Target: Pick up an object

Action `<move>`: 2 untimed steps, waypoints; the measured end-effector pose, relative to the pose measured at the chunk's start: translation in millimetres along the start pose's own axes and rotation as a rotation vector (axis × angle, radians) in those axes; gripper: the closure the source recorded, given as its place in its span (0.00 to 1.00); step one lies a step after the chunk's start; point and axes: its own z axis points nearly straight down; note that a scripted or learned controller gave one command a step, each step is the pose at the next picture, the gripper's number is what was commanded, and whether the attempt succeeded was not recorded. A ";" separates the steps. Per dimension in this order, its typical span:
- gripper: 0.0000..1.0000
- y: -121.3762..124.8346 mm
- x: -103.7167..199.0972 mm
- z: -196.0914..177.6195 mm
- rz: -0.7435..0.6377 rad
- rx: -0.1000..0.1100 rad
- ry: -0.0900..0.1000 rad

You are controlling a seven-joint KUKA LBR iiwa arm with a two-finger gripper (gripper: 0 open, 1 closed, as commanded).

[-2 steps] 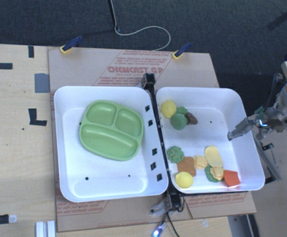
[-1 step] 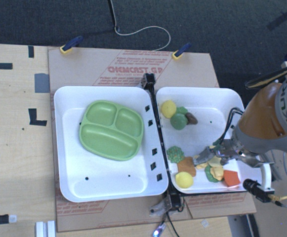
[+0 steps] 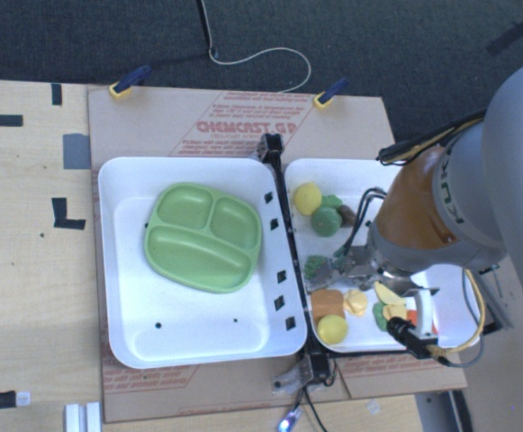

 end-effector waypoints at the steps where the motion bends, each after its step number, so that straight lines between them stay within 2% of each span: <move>1: 0.00 -18.7 65.6 -105.7 -0.001 -0.004 0.003; 2: 0.00 -26.1 149.5 -325.0 -0.006 -0.020 0.005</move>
